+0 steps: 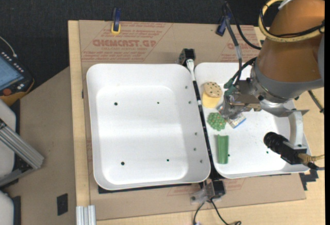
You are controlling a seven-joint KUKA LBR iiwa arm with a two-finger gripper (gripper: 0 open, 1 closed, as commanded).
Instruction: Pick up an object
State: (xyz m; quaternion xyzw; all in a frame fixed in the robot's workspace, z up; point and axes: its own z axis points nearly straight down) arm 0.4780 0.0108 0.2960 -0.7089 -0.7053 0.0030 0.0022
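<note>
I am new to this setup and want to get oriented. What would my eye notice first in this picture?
First, the big arm with its orange band at the right, its tool low over the right bin. Next, the small cluster there: a tan and yellow round piece, a green bumpy piece and a green block. The large left bin lies beside it.

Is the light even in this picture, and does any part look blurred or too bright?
Camera view: soft light, sharp focus; the left bin is bright white with a grey shadow inside its lower part; the arm darkens the right bin around the claw; the orange band shines slightly.
</note>
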